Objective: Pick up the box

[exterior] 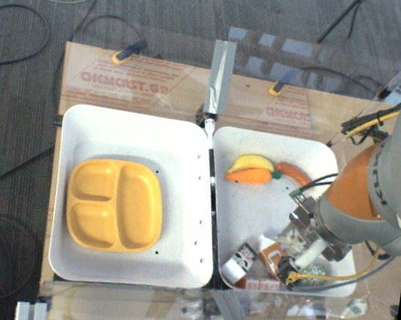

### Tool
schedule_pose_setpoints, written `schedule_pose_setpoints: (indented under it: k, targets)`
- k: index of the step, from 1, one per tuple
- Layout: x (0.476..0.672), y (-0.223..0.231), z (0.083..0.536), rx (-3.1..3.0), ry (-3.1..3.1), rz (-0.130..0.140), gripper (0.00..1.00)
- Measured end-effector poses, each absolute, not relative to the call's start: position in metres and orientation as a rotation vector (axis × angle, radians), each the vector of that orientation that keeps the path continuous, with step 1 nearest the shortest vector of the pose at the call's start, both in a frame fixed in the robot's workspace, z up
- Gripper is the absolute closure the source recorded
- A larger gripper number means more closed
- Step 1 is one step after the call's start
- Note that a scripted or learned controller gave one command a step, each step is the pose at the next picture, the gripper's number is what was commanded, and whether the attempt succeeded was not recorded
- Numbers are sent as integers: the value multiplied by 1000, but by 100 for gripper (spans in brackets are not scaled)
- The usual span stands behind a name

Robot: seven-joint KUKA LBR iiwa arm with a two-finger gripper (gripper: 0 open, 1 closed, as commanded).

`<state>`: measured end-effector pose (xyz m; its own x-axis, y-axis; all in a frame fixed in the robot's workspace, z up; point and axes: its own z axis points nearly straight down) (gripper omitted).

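Observation:
A small brown and white box (270,257) lies near the front of the right bin (252,214). My gripper (290,251) is low over the bin, right beside the box and touching or overlapping its right side. The arm's orange band (355,188) and grey wrist come in from the right and cover the bin's right part. Whether the box sits inside the gripper is hidden by the wrist.
A white and black packet (240,260) and a red and white packet (262,284) lie at the right bin's front edge. A banana (250,162), an orange piece (249,176) and a carrot (293,173) lie at its back. A yellow divided tray (114,204) sits in the left bin (87,125).

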<state>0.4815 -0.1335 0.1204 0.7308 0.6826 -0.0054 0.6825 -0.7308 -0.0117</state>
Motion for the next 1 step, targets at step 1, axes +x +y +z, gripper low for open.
schedule_pose_setpoints:
  k: [1]
  targets:
    - [484, -104, 89, -3057, -757, -6, 100]
